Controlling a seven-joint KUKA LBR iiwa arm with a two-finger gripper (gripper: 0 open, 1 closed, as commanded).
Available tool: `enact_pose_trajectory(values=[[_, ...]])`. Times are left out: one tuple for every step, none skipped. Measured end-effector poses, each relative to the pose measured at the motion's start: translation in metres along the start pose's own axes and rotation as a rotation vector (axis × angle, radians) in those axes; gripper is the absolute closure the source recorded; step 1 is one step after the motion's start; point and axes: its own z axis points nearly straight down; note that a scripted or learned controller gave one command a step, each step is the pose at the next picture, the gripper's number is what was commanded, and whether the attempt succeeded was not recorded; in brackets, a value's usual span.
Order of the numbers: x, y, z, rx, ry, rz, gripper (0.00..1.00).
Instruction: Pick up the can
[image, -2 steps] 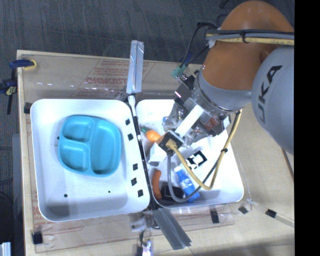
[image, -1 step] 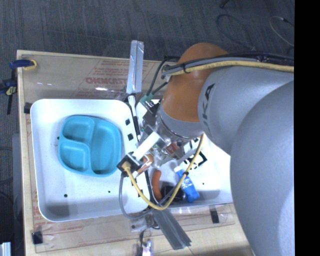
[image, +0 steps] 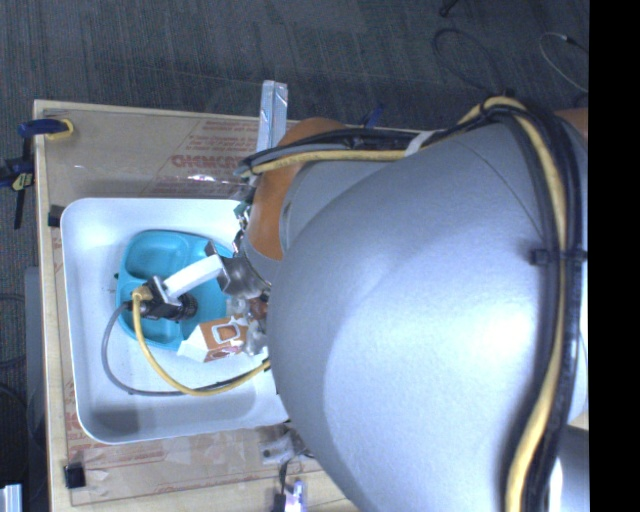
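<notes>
The grey arm (image: 420, 330) covers the right of the desk (image: 150, 140), and its hand (image: 243, 283) sits low in the left white bin (image: 85, 330), beside a teal object (image: 160, 255). Whether the hand is spread or pressed together cannot be told. An orange-and-white item (image: 222, 337) lies just beside the hand; I cannot tell whether it is the can.

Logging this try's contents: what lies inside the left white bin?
A turquoise plastic dish and an orange-and-white packet lie in the shallow white bin. The grey arm covers its right side, hiding whatever lies there.
</notes>
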Motion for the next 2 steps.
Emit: enact_pose_trajectory(values=[[0.000, -0.079, 0.119, 0.006, 0.016, -0.002, 1.00], [0.012, -0.078, -0.049, 0.000, 0.003, -0.161, 1.00]])
